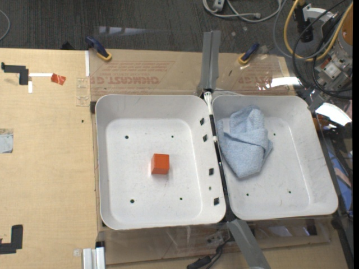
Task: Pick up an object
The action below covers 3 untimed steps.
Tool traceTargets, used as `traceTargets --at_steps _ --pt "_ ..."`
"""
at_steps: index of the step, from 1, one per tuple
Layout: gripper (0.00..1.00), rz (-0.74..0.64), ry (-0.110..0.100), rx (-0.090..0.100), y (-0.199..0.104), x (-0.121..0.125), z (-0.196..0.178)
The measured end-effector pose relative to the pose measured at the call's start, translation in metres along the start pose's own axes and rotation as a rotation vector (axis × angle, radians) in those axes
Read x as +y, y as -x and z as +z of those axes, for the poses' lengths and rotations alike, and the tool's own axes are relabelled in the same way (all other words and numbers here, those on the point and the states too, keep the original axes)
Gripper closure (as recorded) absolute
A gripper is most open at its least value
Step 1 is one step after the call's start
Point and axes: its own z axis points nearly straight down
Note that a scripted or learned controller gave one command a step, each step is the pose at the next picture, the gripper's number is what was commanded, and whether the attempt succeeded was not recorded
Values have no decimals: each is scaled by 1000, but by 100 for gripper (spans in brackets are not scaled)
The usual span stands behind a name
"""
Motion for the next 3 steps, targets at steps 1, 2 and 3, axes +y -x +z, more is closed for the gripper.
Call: traceTargets --at_steps 1,2,3 --pt "100 -69 2 -3 29 -20 59" --pt "100 -293 1 2 7 -5 48" --pt "100 -646 1 2 4 1 63"
